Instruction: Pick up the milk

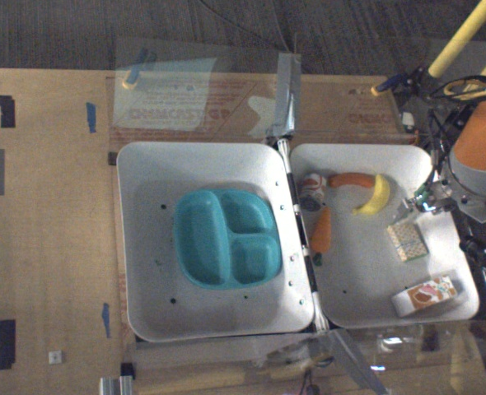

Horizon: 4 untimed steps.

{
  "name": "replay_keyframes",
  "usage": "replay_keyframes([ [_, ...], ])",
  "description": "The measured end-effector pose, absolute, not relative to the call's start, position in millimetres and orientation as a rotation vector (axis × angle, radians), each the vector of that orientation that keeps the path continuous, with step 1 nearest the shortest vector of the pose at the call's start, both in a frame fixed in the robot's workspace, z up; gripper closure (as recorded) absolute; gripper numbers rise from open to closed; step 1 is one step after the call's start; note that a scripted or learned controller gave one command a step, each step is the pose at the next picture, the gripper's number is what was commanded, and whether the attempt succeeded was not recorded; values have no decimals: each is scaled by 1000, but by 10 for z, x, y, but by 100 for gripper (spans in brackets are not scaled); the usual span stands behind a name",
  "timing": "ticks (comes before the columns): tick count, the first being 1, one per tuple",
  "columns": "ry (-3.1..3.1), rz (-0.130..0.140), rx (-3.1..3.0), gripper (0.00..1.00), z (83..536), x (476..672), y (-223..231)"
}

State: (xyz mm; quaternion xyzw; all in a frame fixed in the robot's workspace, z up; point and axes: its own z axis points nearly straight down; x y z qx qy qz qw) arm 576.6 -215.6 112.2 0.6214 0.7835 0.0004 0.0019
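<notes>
Wooden bench (45, 220), two white bins (136, 245), milk carton (425, 295) in right bin

The arm (482, 151) is being cut off by the right edge, and the tool's (422, 197) fingers are being rendered too small and blurred to be read.

One fixed cam, high above bench, looks down at a slant, far enough to take in both bins w/ bench all round: left bin (144, 303) at centre, right bin (366, 303) toward 3 o'clock, floor along 12 o'clock.
</notes>
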Motion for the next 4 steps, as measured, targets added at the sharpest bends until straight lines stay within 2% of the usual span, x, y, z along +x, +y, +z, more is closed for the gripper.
replay_keyframes([
  [4, 2459, 1, 1950, 0, 1122, 5766, -2156],
])
